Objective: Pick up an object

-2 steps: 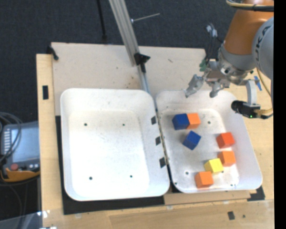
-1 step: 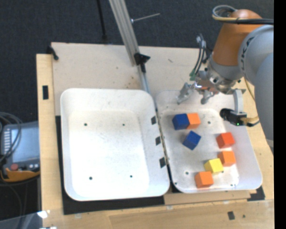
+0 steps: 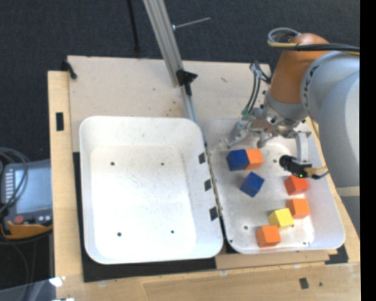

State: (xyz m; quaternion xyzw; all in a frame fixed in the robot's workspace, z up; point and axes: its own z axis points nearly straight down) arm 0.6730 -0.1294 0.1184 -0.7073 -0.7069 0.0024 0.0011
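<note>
In the right bin (image 3: 319,231) lie several blocks. A blue block (image 3: 237,160) touches an orange block (image 3: 255,157) near the bin's far left. Another blue block (image 3: 252,184) sits just in front of them. Along the right side are a red-orange block (image 3: 296,184), an orange block (image 3: 299,206), a yellow block (image 3: 281,217) and an orange block (image 3: 268,235). My gripper (image 3: 254,132) hangs over the bin's far end, just behind the blue and orange pair. Nothing shows held in it.
The left bin (image 3: 144,187) stands beside the right one, with a row of black clips (image 3: 208,184) between them. A slanted metal rail (image 3: 166,39) rises behind the bins. The grey arm (image 3: 335,99) covers the right bin's far right corner.
</note>
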